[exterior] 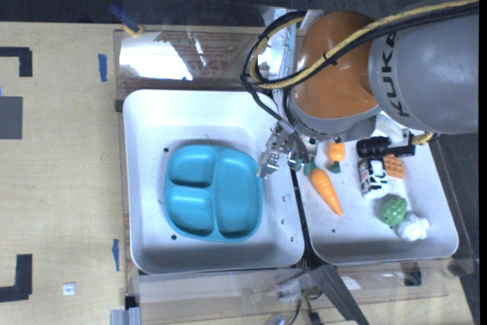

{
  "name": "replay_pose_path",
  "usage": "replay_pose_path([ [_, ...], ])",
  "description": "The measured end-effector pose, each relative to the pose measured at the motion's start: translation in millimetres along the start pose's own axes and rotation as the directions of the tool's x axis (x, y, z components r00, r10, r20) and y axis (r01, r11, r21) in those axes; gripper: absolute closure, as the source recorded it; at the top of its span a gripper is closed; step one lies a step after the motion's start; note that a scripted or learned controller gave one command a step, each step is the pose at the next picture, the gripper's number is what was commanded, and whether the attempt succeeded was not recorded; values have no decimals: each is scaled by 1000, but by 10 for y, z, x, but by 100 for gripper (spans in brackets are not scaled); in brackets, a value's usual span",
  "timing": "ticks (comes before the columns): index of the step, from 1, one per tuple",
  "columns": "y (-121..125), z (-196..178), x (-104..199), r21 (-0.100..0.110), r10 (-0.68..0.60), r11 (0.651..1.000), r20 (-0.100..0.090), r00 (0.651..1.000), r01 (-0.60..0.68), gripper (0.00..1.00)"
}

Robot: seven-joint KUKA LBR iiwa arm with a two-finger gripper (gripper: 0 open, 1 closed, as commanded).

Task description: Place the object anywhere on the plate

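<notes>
- Pale wooden counter (pixel 61 186) carries blue tape marks and black corner marks at its left side, likely marking out the work area
- Next comes the left bin (pixel 144 118), with a blue plate (pixel 213 192) lying flat in its middle; its three sections face up and ready to receive something
- Above the wall between the two bins hangs the tool (pixel 275 157), just off the plate's right edge; I cannot tell how far it is open, nor whether it has hold of anything
- Right bin (pixel 434 232) holds the likely candidates for the task: a carrot (pixel 327 190) lying nearest the tool, a small orange piece (pixel 335 152), a black-and-white bottle (pixel 373 173), an orange block (pixel 393 166) and a green and white vegetable (pixel 401 217)
- Grey arm (pixel 426 72) with its orange band reaches in from the right, looped with cables
</notes>
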State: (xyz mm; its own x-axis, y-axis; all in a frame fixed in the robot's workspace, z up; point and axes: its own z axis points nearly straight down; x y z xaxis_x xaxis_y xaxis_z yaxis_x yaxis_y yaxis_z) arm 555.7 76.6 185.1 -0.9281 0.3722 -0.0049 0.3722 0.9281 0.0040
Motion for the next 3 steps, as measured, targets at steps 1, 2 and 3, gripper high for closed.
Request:
replay_pose_path([
  [1, 65, 534, 791, 6, 59, 998, -10, 998, -59, 100],
  [2, -706, -9, 524, 2, -168, 986, 1, 986, 168, 100],
  [3, 420, 145, -368, -1, -488, 873, 2, 873, 488, 100],
])
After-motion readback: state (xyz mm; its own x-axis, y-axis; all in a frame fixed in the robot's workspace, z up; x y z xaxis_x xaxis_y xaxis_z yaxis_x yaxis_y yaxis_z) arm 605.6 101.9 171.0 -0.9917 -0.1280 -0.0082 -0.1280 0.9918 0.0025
